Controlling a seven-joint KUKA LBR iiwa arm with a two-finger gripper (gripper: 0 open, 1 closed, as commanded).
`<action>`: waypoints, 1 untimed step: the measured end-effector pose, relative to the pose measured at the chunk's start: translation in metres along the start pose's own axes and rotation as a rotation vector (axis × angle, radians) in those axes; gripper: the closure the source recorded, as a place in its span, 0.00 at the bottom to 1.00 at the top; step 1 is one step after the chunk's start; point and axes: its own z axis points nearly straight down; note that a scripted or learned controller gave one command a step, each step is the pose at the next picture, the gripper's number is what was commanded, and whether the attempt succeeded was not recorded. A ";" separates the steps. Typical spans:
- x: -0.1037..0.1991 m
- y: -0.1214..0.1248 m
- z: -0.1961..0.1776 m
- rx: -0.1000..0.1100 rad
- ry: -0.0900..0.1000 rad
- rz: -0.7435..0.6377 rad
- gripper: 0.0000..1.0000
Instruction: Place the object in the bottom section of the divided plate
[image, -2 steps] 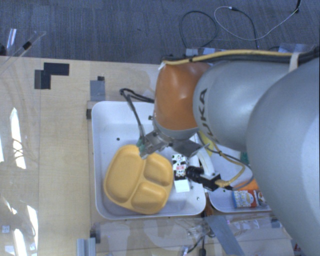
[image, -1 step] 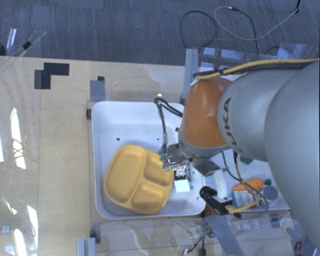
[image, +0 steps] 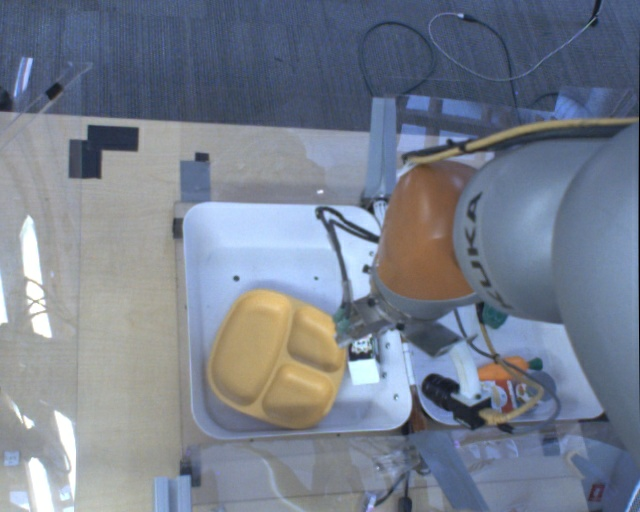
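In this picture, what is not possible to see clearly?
- Camera view: the arm covers most of the right bin; its contents are hidden.
- Camera view: whether the gripper holds an object is too small and shadowed to tell.
- Camera view: the orange item is half hidden by cables; unidentifiable.

a pale wooden bench (image: 110, 330) was seen, and two shallow white bins were set on it side by side. the left bin (image: 250, 225) was shown in full, while the right bin (image: 580, 395) was largely hidden. a black l-shaped mark (image: 100, 148) was laid at the bench's far left. a grey bracket (image: 196, 180) was fixed just beside the left bin's far corner.
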 end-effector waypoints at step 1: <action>0.014 0.005 0.011 0.000 0.001 -0.126 1.00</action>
